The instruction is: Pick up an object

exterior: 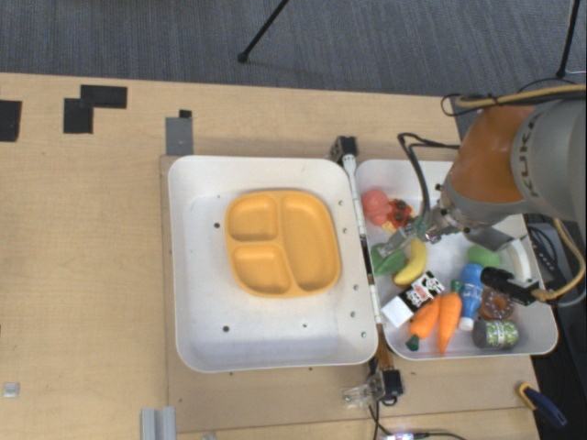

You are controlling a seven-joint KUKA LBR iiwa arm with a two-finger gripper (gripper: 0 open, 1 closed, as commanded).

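Two white bins sit side by side; my pincer (410,238) hangs low in the right bin (541,333), its fingers slightly spread just above the yellow banana (412,266), gripping nothing. At its eleven o'clock lies a red toy (378,206), at five o'clock two carrots (438,318). An orange plate (280,242) fills the left bin (206,337).

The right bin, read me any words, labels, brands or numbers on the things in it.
None can be read.
Black and white carton: a printed pattern, too small to make out.
Small can: a greenish label, blurred.
Blue bottle: no text visible.
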